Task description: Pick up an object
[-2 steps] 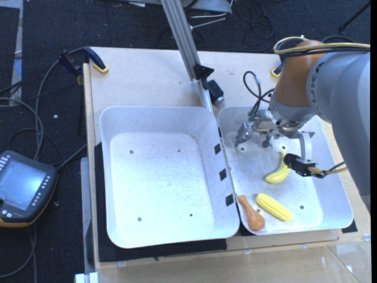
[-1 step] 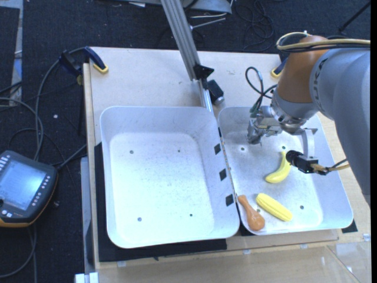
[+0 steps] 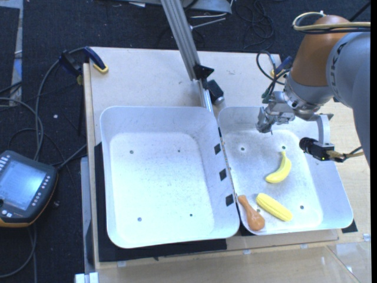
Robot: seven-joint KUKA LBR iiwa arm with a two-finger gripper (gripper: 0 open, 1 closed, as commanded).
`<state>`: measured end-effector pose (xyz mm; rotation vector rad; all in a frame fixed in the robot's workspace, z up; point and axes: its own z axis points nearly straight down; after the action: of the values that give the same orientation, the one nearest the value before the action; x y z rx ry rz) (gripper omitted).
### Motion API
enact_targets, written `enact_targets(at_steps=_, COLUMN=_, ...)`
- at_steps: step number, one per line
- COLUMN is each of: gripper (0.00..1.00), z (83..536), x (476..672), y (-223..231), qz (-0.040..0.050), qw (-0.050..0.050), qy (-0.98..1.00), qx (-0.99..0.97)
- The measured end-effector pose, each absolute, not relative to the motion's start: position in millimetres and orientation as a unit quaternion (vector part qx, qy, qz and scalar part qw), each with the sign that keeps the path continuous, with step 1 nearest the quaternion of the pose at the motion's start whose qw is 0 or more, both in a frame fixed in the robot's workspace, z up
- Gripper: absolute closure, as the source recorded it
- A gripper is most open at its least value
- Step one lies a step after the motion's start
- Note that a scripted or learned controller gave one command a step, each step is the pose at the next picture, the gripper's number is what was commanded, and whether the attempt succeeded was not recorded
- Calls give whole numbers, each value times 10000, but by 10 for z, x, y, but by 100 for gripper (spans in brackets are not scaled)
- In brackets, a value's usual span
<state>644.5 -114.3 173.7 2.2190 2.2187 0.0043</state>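
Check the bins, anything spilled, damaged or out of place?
Nothing stands out. The banana, corn cob and carrot all lie inside the right bin, none over its rim. The gripper hangs above that bin's far end.

One fixed camera looks down at a slant on the bench [image 3: 153, 75] from its near edge, set far enough back to take in both bins whole: the left bin [image 3: 118, 122] at centre frame, the right bin [image 3: 330, 181] at lower right. Dark floor shows along the top and left. The arm [image 3: 330, 46] enters at upper right.
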Motion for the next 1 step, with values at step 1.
enact_targets(at_steps=1, gripper=100, z=2316, x=6472, y=-1054, qz=17, qw=20, qy=7075, qx=7068)
